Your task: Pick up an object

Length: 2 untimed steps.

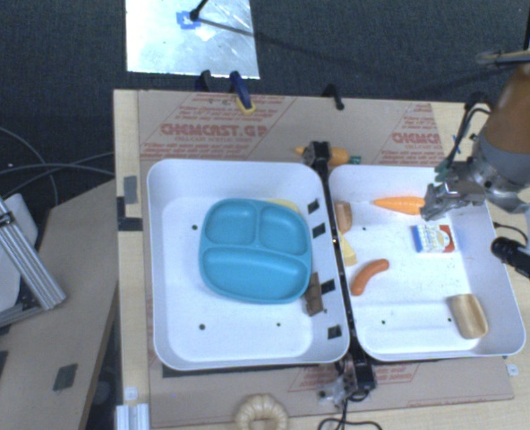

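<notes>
Bench (202,119) is a tan board w/ red print, filling mid frame, sitting on dark carpet. Two shallow white bins lie on it side by side, touching at centre. Left bin (171,240) sits mid-left of frame; right bin (502,316) sits mid-right. Black clips run along the seam btwn them. At the board's top edge, upper centre, a blue-yellow clamp (241,92) grips it. Near the bottom edge, lower centre, a beige ring-shaped item (262,412) lies just below the bins, apart from them.
</notes>
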Each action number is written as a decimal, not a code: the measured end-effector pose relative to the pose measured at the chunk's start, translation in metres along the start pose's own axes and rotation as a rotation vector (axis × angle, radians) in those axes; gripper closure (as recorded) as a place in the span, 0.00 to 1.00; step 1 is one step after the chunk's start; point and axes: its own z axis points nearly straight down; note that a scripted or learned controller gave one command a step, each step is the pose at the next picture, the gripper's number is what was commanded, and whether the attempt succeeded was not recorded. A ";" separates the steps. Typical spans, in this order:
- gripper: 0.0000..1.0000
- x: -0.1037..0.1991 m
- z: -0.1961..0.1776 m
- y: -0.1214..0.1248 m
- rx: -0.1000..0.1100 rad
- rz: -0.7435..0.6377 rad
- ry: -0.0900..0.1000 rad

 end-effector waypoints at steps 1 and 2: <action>1.00 0.051 0.007 0.015 0.000 0.002 -0.001; 1.00 0.104 -0.010 0.035 -0.001 0.000 0.001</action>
